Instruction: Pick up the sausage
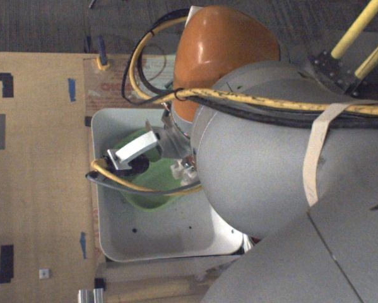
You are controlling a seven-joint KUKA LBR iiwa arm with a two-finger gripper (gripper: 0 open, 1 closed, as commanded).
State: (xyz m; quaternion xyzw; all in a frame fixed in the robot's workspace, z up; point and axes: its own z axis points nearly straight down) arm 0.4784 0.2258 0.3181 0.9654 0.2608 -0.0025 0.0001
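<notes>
My grey arm with its orange band (pixel 220 49) reaches in from the right and covers most of the white bin (pixel 151 242). The gripper (pixel 181 169) hangs low over a green, rounded thing (pixel 147 197) that lies in the middle of the bin. The wrist hides much of that green thing and whatever is right under the gripper. The arm also hides the bin's right part.
The bin's near floor (pixel 176 229) is bare white with a few small dark specks. The tan bench top (pixel 37 169) to the left bears black corner marks and blue tape strips. A yellow cable (pixel 138 185) loops beside the gripper.
</notes>
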